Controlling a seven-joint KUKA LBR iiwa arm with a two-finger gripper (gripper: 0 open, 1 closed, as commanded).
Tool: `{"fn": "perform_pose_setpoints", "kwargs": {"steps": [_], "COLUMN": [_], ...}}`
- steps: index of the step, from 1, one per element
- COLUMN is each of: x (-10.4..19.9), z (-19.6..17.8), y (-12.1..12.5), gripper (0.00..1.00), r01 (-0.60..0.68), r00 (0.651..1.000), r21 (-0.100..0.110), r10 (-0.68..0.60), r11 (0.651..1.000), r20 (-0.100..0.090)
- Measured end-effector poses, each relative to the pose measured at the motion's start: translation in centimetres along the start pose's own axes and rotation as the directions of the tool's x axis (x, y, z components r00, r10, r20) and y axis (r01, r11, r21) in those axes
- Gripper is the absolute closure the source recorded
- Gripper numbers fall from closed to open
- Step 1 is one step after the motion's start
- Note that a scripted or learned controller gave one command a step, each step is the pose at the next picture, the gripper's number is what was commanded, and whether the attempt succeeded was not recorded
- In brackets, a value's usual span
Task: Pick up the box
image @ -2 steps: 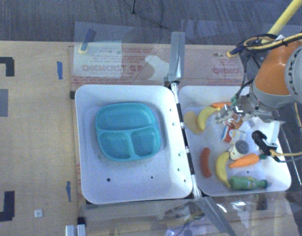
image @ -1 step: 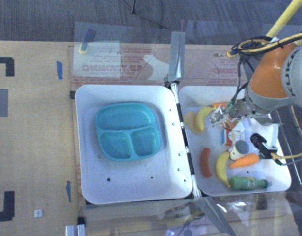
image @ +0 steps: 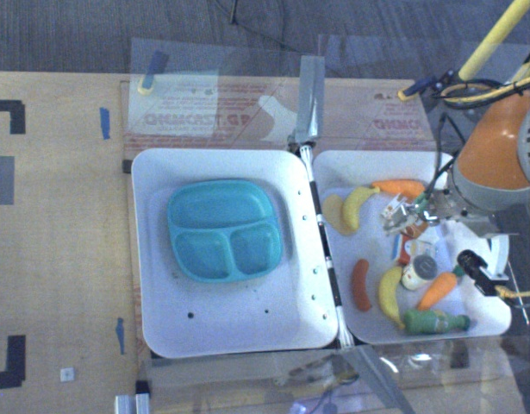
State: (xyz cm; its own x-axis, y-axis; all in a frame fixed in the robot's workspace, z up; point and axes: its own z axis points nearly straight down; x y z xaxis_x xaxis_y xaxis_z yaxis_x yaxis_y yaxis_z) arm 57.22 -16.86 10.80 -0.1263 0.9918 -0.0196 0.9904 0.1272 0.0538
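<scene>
1. Locate the tool (image: 408, 214) in the right bin (image: 333, 257), in its upper middle area. It hangs below the grey wrist and the orange band of the arm (image: 497, 149), which enters from the right. You cannot tell from this view whether the tool is open or closed, and nothing can be confirmed in its grip.

2. Locate the box (image: 406, 250). Look just below the tool for a small red and white item, partly hidden by its neighbours. Its shape is too small to read clearly, so treat this identification as uncertain. You cannot tell whether the tool touches it.

3. Note the items around the tool:
- A carrot (image: 401, 186) lies just above it, near the far wall of the bin.
- A banana (image: 358, 207) lies to its left, beside a pale yellow fruit (image: 333, 210).
- A jar (image: 419, 271) with a grey lid stands just below the box.

4. Note the items further out:
- A second carrot (image: 439, 290) lies to the right of the jar.
- A second banana (image: 389, 294) lies to the left of the jar.
- A sausage (image: 360, 284) lies further left.
- A green bottle (image: 435, 322) lies on its side along the near wall.

5. Check the left bin (image: 152, 300). It holds a blue tray (image: 224, 229) with three compartments.

6. Both bins sit touching side by side on the desk (image: 58, 257).
</scene>
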Motion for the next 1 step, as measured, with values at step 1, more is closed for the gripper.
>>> {"fn": "perform_pose_setpoints", "kwargs": {"steps": [1], "x": [2.54], "z": [-0.11], "y": [-1.54], "gripper": [0.0], "r01": [0.031], "r00": [0.999], "r21": [-0.002], "r10": [-0.031], "r11": [1.0], "r20": [0.009]}}
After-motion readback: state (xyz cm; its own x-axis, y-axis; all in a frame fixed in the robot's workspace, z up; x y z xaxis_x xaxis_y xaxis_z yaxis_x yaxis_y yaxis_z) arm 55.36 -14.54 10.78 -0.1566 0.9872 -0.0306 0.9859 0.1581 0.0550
